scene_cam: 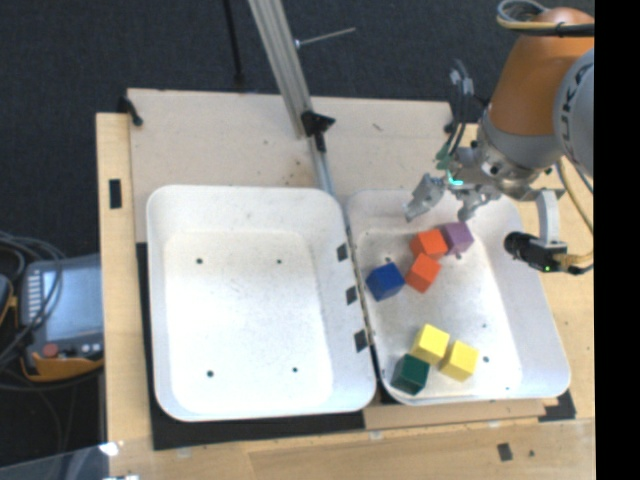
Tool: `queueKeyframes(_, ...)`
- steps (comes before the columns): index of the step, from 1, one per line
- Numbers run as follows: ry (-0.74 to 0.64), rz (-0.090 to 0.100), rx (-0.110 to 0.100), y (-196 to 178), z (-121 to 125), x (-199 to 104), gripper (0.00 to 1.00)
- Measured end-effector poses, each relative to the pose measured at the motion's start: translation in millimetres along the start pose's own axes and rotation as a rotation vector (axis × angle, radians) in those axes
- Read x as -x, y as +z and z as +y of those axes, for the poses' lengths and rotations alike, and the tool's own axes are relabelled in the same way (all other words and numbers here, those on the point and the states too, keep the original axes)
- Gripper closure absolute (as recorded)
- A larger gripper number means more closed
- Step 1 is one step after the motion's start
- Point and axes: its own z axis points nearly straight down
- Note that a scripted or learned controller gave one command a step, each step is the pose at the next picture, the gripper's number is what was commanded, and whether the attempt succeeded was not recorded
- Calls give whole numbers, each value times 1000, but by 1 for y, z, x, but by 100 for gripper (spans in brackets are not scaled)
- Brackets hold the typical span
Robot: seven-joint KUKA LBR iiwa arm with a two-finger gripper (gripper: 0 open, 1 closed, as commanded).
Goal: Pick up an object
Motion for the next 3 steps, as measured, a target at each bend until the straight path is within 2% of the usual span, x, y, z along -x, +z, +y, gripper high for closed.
queueKeyframes(1, 4, -3, -5, 50, 5, 10, 0)
queueKeyframes(2, 2, -4, 0, 106, 14, 9, 0)
queueKeyframes(3, 3, -8, 25, 114, 21, 11, 0)
